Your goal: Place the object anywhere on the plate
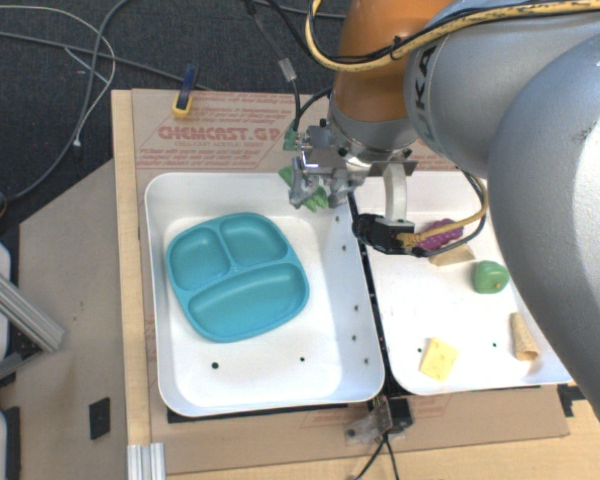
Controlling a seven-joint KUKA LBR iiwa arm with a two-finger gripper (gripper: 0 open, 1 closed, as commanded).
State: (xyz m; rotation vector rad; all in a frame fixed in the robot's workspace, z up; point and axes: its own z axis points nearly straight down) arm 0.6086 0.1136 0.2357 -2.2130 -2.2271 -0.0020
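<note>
here | hand (313, 193) clenched on small green object (318, 199) | above left bin's far edge, beyond teal three-compartment plate (238, 276)

The arm (510, 118) covers the right bin's (450, 313) far corner, and a small green thing (318, 198) at the hand (315, 183) (mostly hidden) is too obscured to identify.

- The teal plate (238, 276) lies open from above, with bare left bin (250, 373) floor in front of it and to its right.
- The arm (500, 98) overhangs the right bin's (460, 373) back and right side.
- A green ball (490, 277), yellow block (438, 358) and tan piece (524, 338) dot its floor, well apart.
</note>
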